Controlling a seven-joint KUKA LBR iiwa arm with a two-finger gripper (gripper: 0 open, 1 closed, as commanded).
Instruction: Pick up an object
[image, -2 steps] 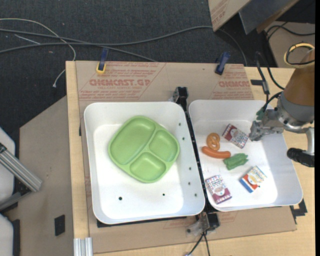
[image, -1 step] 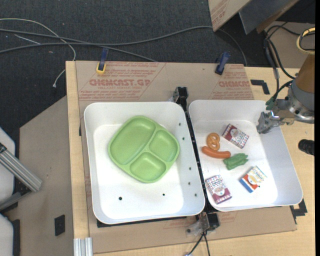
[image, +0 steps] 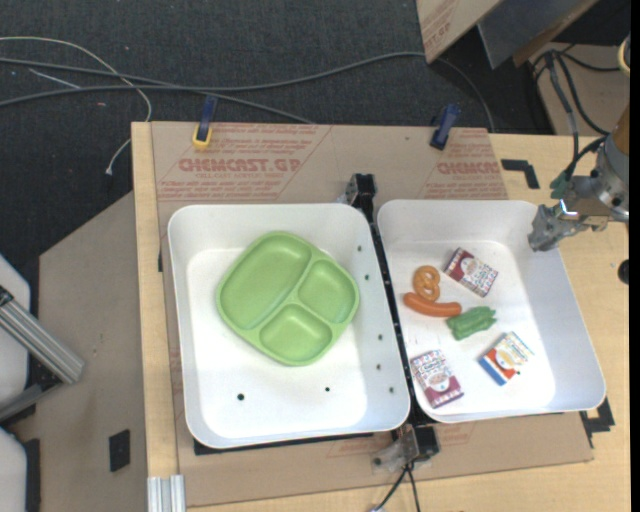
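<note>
Desk (image: 150, 300) is light wood/cardboard-faced, w/ red "CHEMCAST" print along the far edge. A yellow clamp (image: 204, 131) sits at the far left, a blue clamp (image: 445, 127) at the far right. Around the desk: dark carpet (image: 250, 60) w/ thin white cables (image: 100, 75) trailing across it, a cardboard box (image: 450, 25) top right, and a metal rail (image: 35, 330) at the left edge.

Two shallow white bins side by side. Left bin (image: 200, 400) holds a green divided plate (image: 288, 297), three compartments, lying slightly turned, roughly in the bin's middle.

Right bin (image: 575, 340) holds the small things: an orange pretzel-like piece (image: 427, 281) touching an orange hot dog (image: 433, 306); a green toy (image: 471, 322) just beside the hot dog's right end; a red-white carton (image: 471, 271) toward the far side; a red-white packet (image: 435, 376) near the front-left; a blue-red-white box (image: 506, 358) near the front-right.

End effector (image: 548, 228) hangs over the right bin's far-right corner, well apart from all items, nothing visibly in it. Can't tell how wide it's set; too small and blurred.
</note>
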